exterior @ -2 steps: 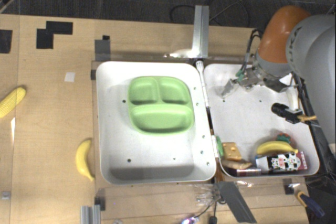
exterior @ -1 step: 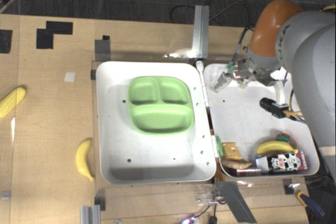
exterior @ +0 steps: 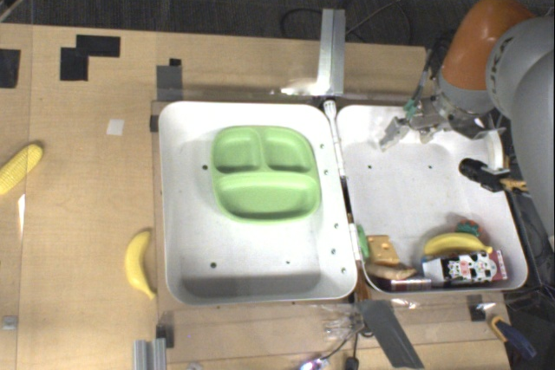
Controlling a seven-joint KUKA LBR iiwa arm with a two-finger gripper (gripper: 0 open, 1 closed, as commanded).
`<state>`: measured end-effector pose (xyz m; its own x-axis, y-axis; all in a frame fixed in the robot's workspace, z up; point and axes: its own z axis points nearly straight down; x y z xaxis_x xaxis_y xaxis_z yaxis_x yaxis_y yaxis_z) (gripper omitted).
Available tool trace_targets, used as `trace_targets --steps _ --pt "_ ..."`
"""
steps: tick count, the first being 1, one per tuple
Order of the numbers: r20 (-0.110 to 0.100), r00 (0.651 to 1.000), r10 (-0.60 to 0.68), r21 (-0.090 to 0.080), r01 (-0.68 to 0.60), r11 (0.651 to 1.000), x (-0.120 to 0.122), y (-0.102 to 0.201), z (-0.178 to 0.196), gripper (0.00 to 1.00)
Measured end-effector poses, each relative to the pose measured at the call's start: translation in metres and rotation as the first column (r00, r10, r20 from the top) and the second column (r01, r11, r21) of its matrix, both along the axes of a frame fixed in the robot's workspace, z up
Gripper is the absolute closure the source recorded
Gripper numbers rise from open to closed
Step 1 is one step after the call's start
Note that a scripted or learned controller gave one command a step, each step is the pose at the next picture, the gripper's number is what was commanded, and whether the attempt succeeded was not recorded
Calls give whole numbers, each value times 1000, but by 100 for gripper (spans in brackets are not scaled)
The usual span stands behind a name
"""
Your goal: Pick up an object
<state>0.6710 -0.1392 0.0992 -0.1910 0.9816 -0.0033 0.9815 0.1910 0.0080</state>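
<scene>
Nearest us, the banana (exterior: 453,243) and small packets (exterior: 468,267) lie in the right bin (exterior: 416,186) along its front wall. Farther back, our claw (exterior: 401,128) hovers over bare floor, fingers apart, holding nothing. We judge we're at the approach: next, travel forward and descend.

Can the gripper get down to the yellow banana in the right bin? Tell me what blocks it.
Probably yes. The yellow banana lies on top of the pile at the near end of the right bin, open from above. The gripper hangs over the far end, with bare floor between.
</scene>
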Motion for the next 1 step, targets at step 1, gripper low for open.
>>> trace_targets --steps 1 --pt "2 965 -264 4 264 965 -62 -5 -10 0"
